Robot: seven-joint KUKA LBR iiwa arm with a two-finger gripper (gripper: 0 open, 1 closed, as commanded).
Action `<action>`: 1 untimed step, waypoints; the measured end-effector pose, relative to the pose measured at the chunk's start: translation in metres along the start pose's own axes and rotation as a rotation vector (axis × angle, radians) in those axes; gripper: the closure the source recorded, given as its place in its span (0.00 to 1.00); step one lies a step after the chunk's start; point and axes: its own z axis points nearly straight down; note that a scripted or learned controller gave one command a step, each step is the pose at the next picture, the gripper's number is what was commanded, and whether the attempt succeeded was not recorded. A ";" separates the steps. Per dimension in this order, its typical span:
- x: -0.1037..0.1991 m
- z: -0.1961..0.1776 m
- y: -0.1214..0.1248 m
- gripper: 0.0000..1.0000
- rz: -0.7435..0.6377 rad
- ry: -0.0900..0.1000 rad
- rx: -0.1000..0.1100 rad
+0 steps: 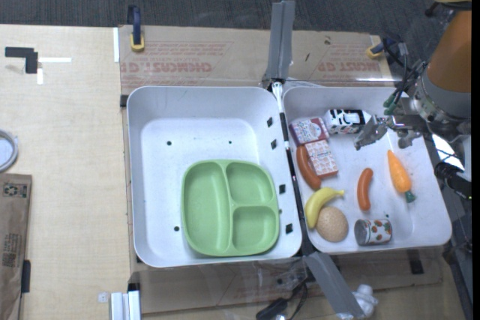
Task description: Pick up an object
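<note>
Far out to the gripper's left, the shallow white left-hand bin point(142, 161) holds a pale green plastic plate with three compartments point(229, 207). The plate lies toward the bin's near edge, leaving bare white floor along the far wall and the left wall.

The shallow white right-hand bin point(431, 232) touches the first bin along their shared rim, and every loose thing lies in it. Closest to that rim, well left of the gripper, are a small red-and-white box point(308, 130), a second red-and-white carton point(322, 159) and a long red sausage point(304, 168), all packed together. Nearer the camera from these, a yellow banana point(322, 204) rests against a round tan ball point(332, 224).

A black-and-white patterned carton point(346, 119) lies just to the gripper's left, near the far wall. A short orange-red sausage point(364, 189) lies on open floor below the gripper, apart from its neighbours. A small printed tin can point(373, 231) lies on its side by the near rim.

The two-finger gripper point(388, 137) hangs over the far right part of this bin, its fingers point(368, 136) spread wide with only white floor between them. It holds nothing. An orange carrot with a green tip point(399, 172) lies just below and to the right of it, close to the right wall, with clear floor on its left side. The grey arm with its orange band point(452, 60) crosses the bin's right rim.
</note>
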 end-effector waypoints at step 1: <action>-0.030 0.135 -0.032 0.00 0.060 0.001 0.001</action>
